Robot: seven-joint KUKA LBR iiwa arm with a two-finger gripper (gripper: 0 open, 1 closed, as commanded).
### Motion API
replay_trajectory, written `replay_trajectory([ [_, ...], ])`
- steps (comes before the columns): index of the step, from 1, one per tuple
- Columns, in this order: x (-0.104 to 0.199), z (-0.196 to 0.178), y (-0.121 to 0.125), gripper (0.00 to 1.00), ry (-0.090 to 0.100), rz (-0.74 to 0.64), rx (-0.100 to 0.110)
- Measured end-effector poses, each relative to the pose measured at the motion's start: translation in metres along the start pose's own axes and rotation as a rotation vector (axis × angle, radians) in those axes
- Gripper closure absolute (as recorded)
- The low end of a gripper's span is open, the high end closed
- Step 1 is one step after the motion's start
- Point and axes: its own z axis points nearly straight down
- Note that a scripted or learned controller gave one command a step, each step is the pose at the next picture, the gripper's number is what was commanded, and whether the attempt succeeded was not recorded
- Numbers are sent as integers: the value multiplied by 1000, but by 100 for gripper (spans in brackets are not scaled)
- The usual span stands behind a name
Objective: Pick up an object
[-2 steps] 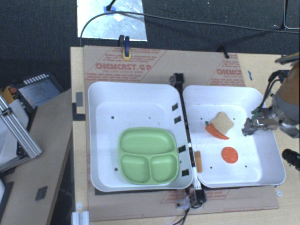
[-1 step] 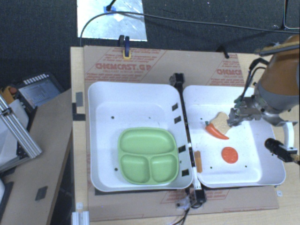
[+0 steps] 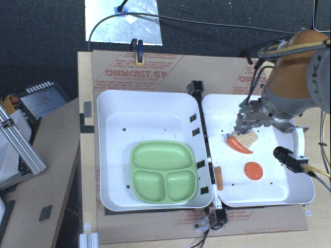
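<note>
In the right bin an orange-red carrot-shaped piece lies slanted near the middle, touching a pale beige block just to its upper right. A flat red-orange disc lies nearer the front. My gripper hangs low over the beige block and the carrot's upper end, reaching in from the right. Nothing shows between its fingers, and their tips blend into the dark wrist parts.
The left bin holds a green three-compartment plate. A small brown stick rests on the divider between the bins. A black fitting sticks out over the right bin's right side. Cardboard lies under both bins.
</note>
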Motion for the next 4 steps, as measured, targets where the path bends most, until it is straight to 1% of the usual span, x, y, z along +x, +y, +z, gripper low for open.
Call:
replay_trajectory([
  [1,45,7,14,100,0,1,0],
  [2,90,7,46,100,1,1,-1],
  [3,133,13,62,100,0,1,0],
  [4,130,13,61,0,-2,5,1],
])
